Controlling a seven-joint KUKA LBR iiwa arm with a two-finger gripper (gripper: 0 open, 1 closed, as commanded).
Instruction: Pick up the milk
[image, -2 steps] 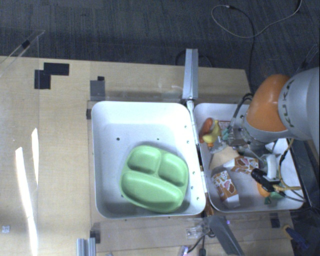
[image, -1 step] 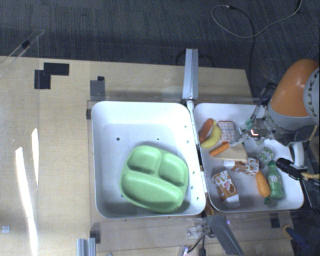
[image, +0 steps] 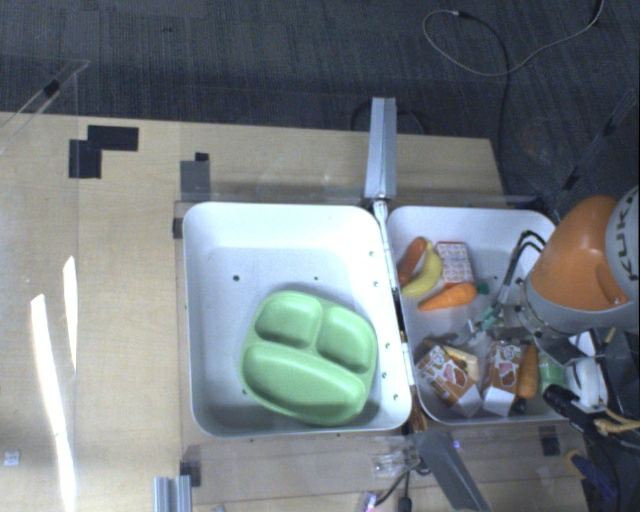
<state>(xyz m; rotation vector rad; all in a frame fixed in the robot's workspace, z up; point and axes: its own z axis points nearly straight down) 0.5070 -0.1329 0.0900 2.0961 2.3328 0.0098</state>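
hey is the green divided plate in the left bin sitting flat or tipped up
Tipped. The green divided plate sits askew in the left bin, its near edge against the bin's front wall. How steeply it tilts cannot be told from this view.

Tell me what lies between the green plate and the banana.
In the camera view, the green plate and the banana are parted by bare white bin floor and the rims where both bins meet.

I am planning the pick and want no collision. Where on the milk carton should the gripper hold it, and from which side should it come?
Probably the milk carton is best gripped across its flat side faces, coming from straight above. It stands near the right bin's front wall, with a brown bottle beside it and another carton to its left, so a sideways approach looks blocked.
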